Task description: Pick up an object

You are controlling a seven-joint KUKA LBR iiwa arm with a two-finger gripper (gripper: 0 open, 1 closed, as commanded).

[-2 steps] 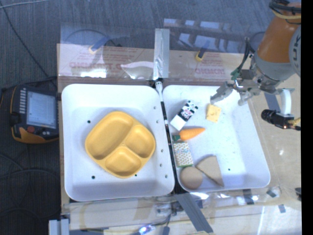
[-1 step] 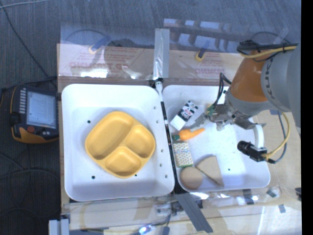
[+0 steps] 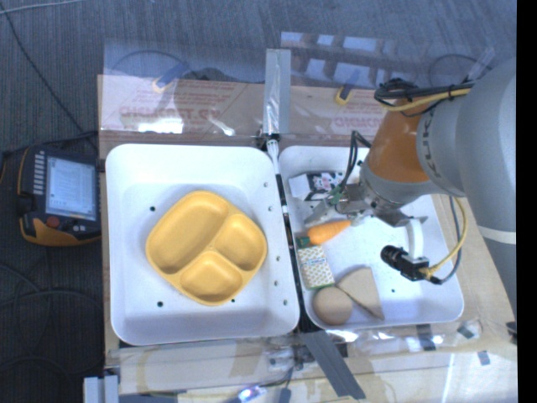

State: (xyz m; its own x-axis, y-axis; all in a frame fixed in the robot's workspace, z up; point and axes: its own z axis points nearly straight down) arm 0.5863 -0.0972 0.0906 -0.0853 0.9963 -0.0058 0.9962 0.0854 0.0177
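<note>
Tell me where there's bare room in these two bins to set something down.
Left bin: bare white floor rings the yellow divided plate, widest at the corners. Right bin: crowded along its left side by carrot, packet, egg and wedge; the gripper hangs over it.

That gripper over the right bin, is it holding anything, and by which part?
It cannot be told. The gripper sits low over the carrot in the right bin, with the wrist hiding any hold.

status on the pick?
Tool low in right bin, over carrot. Grip unconfirmed. Egg, wedge, packet close by.
</note>
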